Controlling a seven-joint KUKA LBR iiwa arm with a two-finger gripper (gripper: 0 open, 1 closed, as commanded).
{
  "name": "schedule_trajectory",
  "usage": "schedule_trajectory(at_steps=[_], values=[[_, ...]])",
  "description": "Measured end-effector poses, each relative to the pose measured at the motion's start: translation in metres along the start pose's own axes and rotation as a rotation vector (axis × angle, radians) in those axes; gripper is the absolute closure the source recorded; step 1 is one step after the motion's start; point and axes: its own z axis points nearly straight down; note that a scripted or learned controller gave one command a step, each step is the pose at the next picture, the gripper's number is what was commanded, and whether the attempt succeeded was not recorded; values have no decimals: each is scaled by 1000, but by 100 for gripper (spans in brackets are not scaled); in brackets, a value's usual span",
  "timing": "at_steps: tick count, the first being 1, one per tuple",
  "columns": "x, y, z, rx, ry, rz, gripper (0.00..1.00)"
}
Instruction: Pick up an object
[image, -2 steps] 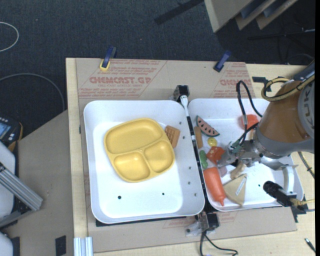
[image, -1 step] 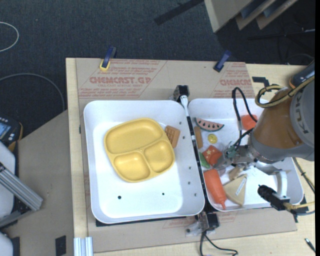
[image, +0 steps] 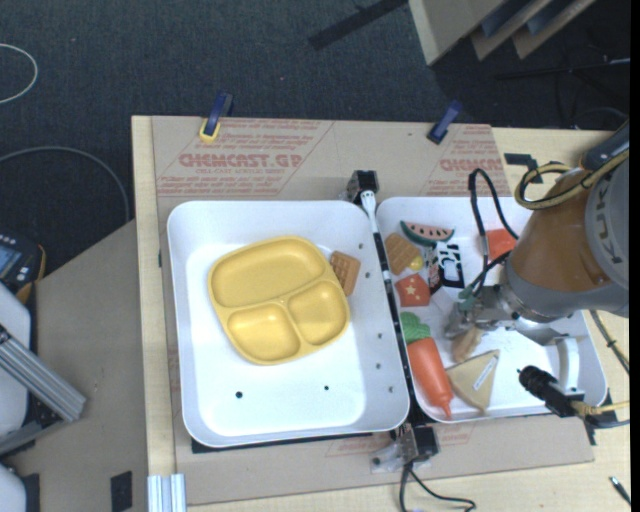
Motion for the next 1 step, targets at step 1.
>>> schedule_trajectory(at_steps=[1], values=[[1, 5, -43, -2, -1, -3, 100]])
